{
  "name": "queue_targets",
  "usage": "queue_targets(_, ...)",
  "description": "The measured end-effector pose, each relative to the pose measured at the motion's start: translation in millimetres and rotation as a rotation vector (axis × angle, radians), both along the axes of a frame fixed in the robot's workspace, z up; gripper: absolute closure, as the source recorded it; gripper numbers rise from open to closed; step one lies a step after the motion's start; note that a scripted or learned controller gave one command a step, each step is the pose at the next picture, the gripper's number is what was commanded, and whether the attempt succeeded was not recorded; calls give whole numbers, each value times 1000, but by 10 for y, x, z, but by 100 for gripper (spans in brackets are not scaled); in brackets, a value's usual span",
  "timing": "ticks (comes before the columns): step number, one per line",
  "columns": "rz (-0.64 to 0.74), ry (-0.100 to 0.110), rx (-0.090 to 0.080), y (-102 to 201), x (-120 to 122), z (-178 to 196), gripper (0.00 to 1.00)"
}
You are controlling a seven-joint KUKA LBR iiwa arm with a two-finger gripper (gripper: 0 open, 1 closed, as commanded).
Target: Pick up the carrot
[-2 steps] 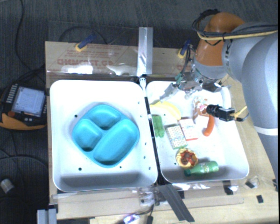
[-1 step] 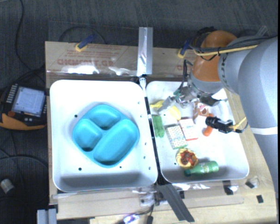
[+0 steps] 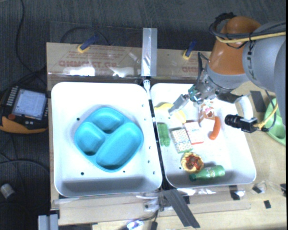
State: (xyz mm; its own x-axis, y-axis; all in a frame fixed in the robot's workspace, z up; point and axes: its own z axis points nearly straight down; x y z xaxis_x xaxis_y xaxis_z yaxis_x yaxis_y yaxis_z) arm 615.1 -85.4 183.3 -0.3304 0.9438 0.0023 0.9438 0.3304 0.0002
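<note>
The carrot (image 3: 214,127) is a small orange curved piece lying in the right bin (image 3: 240,152), near its right side. My gripper (image 3: 182,101) hangs over the upper left part of that bin, above a yellow toy (image 3: 164,107). It is to the left of the carrot and a little above it in the view, well apart from it. Nothing shows as held.
The right bin also holds a red-and-white small item (image 3: 207,112), a white box (image 3: 194,132), a checkered card (image 3: 181,139), a green piece (image 3: 163,134), a pizza-like toy (image 3: 192,162) and a green bottle (image 3: 207,172). A blue divided plate (image 3: 109,137) sits in the left bin (image 3: 67,176).
</note>
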Motion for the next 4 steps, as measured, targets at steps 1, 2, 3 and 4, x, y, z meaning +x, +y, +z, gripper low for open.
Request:
queue_targets(1, 139, 4, 0, -464, -1327, -825, 0)
queue_targets(2, -178, -1, -5, -692, -1305, 2510, 0)
queue_targets(3, 6, 1, -2, -548, -1310, 1292, 0)
queue_targets(4, -82, 4, -1, 175, -1320, 357, 0)
